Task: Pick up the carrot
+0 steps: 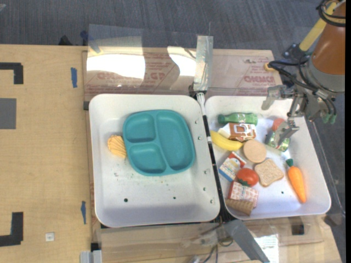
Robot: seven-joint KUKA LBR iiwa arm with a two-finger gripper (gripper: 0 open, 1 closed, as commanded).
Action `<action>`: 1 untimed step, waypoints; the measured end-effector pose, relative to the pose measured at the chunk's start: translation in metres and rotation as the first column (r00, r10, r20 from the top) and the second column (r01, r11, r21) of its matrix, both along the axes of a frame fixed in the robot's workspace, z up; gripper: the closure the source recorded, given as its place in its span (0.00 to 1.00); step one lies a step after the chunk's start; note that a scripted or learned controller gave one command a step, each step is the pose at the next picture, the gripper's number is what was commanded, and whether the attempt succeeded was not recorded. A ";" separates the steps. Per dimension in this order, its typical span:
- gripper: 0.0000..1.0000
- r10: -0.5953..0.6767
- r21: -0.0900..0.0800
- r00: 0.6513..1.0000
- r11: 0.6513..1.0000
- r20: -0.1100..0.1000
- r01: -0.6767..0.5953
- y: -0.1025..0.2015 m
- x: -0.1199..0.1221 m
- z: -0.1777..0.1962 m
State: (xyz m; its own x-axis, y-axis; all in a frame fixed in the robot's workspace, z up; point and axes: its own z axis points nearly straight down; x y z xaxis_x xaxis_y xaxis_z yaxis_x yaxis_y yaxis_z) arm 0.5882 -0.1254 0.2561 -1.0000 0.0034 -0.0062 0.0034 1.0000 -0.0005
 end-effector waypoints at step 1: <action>0.00 -0.088 0.001 0.996 0.996 -0.017 0.088 -0.095 -0.068 -0.123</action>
